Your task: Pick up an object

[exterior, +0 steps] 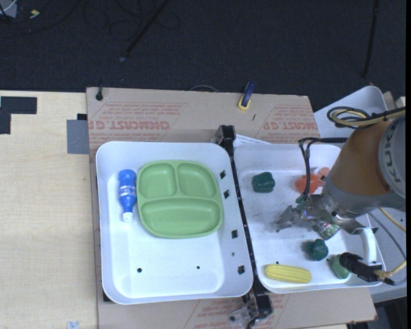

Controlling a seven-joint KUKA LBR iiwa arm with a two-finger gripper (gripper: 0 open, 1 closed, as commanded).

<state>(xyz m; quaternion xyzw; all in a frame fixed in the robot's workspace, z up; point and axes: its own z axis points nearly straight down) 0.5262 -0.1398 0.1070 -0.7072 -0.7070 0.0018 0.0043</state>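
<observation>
1. Two white bins side by side on table [34,204]: left bin [168,273], right bin [281,166].
2. Arm [363,166] comes in from right, low over right bin.
3. Green divided plate [179,199] in left bin, upper middle.
4. Blue bottle [127,194] just left of plate, white cap toward front.
5. Corn cob [288,273] at right bin's front edge.
6. Gripper [296,218] mid right bin, pointing left; spread or pressed together — can't tell, nothing seen betw. them.
7. Small stuff in right bin: dark green lump [263,181] near back, orange item [308,182] partly behind arm, teal piece [316,249] just right of gripper.
</observation>
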